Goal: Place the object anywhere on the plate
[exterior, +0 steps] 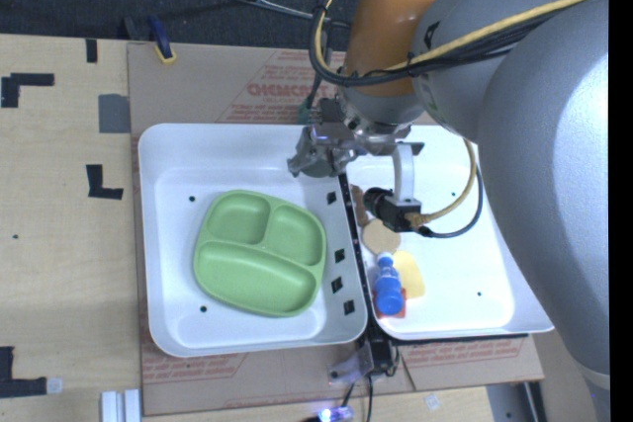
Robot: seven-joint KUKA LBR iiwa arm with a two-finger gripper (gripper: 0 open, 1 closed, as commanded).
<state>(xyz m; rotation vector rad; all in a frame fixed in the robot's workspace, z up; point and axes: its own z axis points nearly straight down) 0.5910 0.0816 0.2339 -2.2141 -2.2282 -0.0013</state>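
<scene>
One end effector (318, 156) hangs at upper centre of the frame, over the far end of the wall shared by the two bins. Whether it is released or clenched cannot be told from this angle, and no item is seen in its grasp. Above it rises the orange band (396, 5), and the grey arm (524, 114) fills the upper right of the frame.

Just below and right of the end effector, in the right bin (475, 252), three items lie close against the shared wall: a tan disc (380, 237), below it a blue bottle (388, 290) with a white cap, and a yellow piece (411, 278) touching the bottle's right side.

Left of the wall, the left bin (158, 212) holds a green plate (259, 252) with three compartments, lying flat near the bin's middle, well apart from the three items.

Both bins rest on cardboard (267, 84) laid on a pale counter (59, 242), which bears black tape marks (99, 181) at the left of the frame.
</scene>
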